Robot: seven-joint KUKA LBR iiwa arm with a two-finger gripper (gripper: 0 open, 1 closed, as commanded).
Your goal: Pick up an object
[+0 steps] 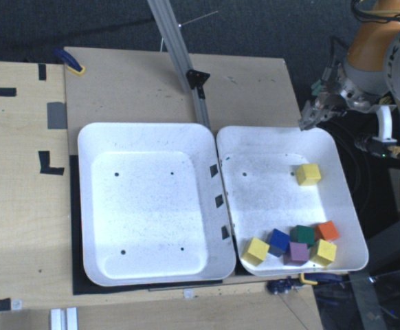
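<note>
several small blocks are seen in the right bin (337, 184). a yellow block (308, 174) lies alone toward the bin's one o'clock part, well apart from the others. the rest are gathered along the bin's near edge, around five to six o'clock: a second yellow block (256, 250) at the left end, a blue block (279, 242) just beside it, a purple block (298, 252) next, a green block (302, 235) just behind the purple one, an orange block (328, 230) at the green one's right, and a third yellow block (325, 252) at the right end of the cluster. some of these appear to touch, though exact contact cannot be told.

the gripper (310, 119) is seen above the right bin's far right corner, at about one o'clock from the lone yellow block, apart from every block. nothing is seen held in it, and how it is set cannot be told.

the left bin (83, 184) lies beside the right one. a slanted grey metal bar (176, 40) crosses the wooden bench (21, 184) behind the bins.
</note>
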